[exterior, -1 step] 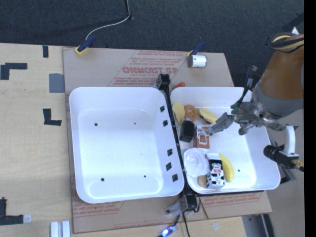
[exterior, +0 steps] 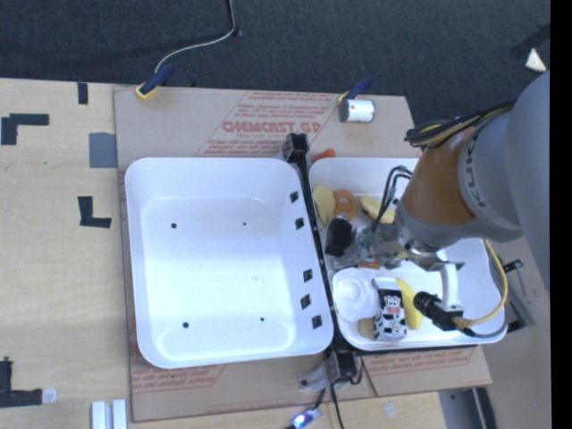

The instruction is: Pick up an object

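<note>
On a wooden bench, a cardboard sheet (exterior: 268,123) bears two white bins, the right bin (exterior: 487,333) crowded with objects (exterior: 390,315) under the gripper (exterior: 371,239), jaw state untellable, the left bin (exterior: 219,257) beside it, dark carpet (exterior: 286,16) beyond.

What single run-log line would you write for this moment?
arm: over right bin | hand: low among objects, grasp unclear | left bin: untouched
</note>
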{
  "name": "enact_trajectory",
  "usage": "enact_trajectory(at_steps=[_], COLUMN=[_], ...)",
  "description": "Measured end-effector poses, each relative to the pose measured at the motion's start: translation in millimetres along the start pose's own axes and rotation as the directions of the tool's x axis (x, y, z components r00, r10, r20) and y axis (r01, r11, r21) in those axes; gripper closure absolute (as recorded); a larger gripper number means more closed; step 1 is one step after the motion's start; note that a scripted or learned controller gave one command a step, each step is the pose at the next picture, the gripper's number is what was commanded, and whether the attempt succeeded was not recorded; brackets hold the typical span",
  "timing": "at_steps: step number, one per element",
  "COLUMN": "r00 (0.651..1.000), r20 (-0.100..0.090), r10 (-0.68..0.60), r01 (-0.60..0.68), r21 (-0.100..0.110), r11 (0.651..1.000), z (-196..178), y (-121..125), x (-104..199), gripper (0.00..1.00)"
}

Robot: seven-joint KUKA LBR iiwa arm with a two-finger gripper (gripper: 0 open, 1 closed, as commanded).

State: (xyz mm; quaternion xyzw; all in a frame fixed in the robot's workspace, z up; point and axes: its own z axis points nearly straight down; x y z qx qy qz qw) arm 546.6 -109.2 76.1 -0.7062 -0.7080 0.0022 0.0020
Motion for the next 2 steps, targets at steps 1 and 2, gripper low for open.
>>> enact_trajectory(at_steps=[1, 2], r00=[1.0, 1.0], r20=[-0.001, -0.001], r10=[0.001, -0.007], r01=[-0.001, 0.007], r21=[-0.003, -0.02], r11=[1.0, 1.0], z=[-18.2, -115.3], y=[1.2, 86.0], x=[-0.6, 56.6], gripper=[1.0, 1.0])
